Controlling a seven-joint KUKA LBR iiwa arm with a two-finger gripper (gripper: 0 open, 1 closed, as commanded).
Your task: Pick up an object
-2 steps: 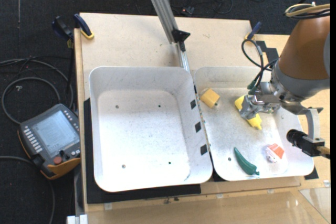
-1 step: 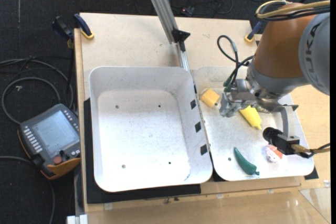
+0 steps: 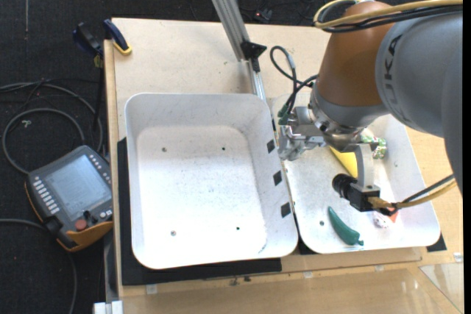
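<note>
- Worktop (image 3: 184,55): pale board carrying two white bins side by side.
- Arm (image 3: 412,77): comes in from the right and hangs over the right bin, hiding part of its floor.
- Left bin (image 3: 199,180): bare white floor, no candidate seen in it.
- Right bin (image 3: 318,191): all the loose things lie here, so the pick has to happen in this bin.
- Gripper (image 3: 293,142): low over the right bin's left edge, close to the wall shared with the left bin. Whether it is spread or closed cannot be told from this angle. Nothing is seen held.
- Yellow piece (image 3: 344,158): lies on the bin floor just beside the gripper, partly under the wrist. It is the nearest candidate.
- Green curved piece (image 3: 344,226): lies near the front edge of the right bin, apart from the gripper and in plain sight.
- Small green and silver thing (image 3: 377,148): sits beyond the yellow piece, close under the arm.
- Small white and pink thing (image 3: 381,220): lies near the front right of the same bin.
- Step, as judged: approach or descent, with no grasp confirmed.
- Next move, as judged: centre over one piece, most likely the yellow one, close on it, then lift clear of the bin wall.
</note>
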